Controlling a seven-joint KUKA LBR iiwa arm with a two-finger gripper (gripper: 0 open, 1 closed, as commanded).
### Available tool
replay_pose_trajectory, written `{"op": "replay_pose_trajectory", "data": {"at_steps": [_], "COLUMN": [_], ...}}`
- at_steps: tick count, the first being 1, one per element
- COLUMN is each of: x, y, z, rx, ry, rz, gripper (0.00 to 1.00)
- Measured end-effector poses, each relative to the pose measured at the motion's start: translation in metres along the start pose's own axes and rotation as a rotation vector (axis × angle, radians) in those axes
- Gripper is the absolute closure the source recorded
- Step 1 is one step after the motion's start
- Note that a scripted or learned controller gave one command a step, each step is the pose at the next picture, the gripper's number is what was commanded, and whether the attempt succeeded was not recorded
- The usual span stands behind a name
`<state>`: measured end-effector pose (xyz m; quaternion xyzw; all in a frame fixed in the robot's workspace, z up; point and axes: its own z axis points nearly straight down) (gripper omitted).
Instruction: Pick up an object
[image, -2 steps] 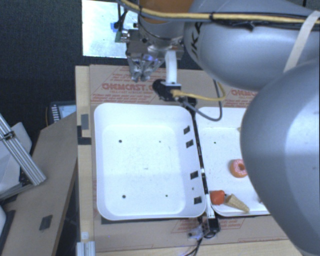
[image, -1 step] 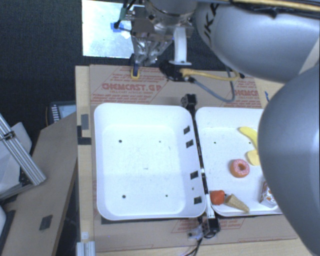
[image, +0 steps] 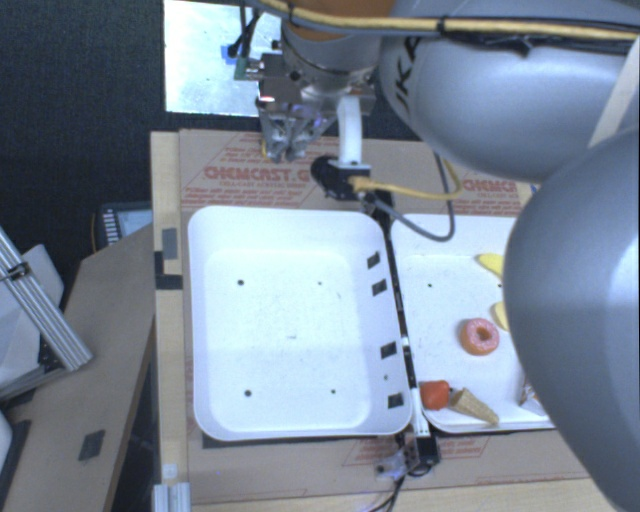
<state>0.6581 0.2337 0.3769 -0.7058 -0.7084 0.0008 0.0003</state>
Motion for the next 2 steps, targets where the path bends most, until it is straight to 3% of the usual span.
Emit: {"op": "replay_pose_trajectory", "data": {"at_steps": [2], "x": [0.0001], "y": [-0.0152], "z": [-0.0283], "rx": [-0.004], "ry": [0.002], "rz": [-0.004], "gripper": [1.0]}}
